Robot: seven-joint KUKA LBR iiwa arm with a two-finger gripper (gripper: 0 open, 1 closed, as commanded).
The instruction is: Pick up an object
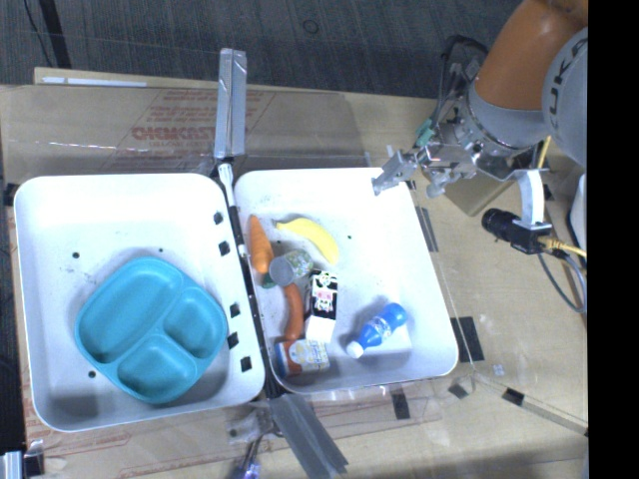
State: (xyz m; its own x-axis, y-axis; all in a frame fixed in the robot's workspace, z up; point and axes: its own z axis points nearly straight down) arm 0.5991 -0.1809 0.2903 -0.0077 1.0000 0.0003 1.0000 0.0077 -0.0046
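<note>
Metal gripper (391,175) hangs over the far right corner of the right bin (424,257); we cannot tell how it is set. Below we see a curved yellow banana (312,238), a smooth blue-capped bottle (376,330), and left, a moulded blue tray (150,329).

The arm (529,58) is cut off by the top and right edges, the gripper (399,173) too small to read; the lower carrot (294,312) lies partly hidden under the small can (283,267)
</note>
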